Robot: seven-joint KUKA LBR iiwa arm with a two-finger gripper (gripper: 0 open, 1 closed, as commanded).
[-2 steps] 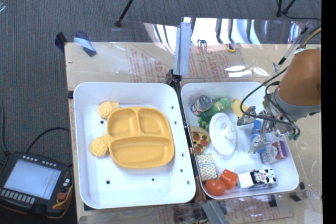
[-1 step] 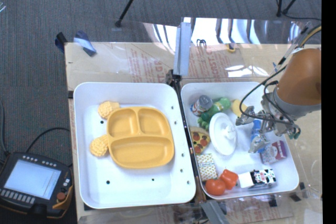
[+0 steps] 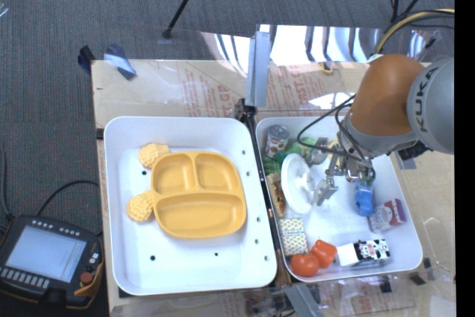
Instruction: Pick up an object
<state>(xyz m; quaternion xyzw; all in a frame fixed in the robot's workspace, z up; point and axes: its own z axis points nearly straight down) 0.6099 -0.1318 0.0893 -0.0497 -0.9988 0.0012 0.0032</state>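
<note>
I am lowering my two-finger gripper (image 3: 323, 193) into the right white bin (image 3: 413, 232), beside the round white plate (image 3: 295, 183) leaning among the clutter. Its fingers are spread apart and gripping nothing, so the pick is not yet done; closing on an object and lifting are still ahead.

Claw (image 3: 324, 188) over cluttered right bin (image 3: 413, 223)
</note>
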